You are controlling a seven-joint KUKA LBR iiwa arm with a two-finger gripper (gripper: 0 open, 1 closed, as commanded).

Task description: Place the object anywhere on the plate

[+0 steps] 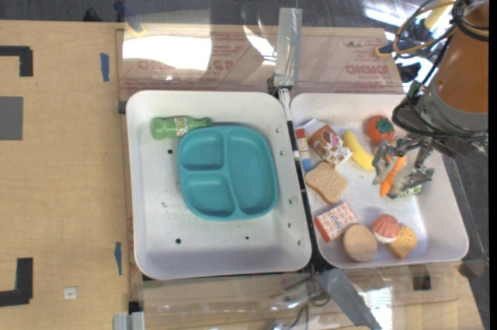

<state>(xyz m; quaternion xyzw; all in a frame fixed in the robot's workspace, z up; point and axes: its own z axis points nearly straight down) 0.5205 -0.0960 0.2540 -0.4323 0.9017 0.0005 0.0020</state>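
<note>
Orange carrot stands tilted between the spread fingers of the gripper, low in the right bin; whether they pinch it cannot be told. Well to the gripper's left lies the teal plate in the left bin. A tomato and banana sit just left of the gripper.

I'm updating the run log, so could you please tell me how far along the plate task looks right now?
Nothing is on the teal divided plate yet; its compartments hold nothing, and a green bottle lies beside its upper left corner in the left bin. In hand: the pincer is down in the right bin over a carrot, though a grasp can't be confirmed. Left: lift an object, carry it across and set it on the plate.
</note>
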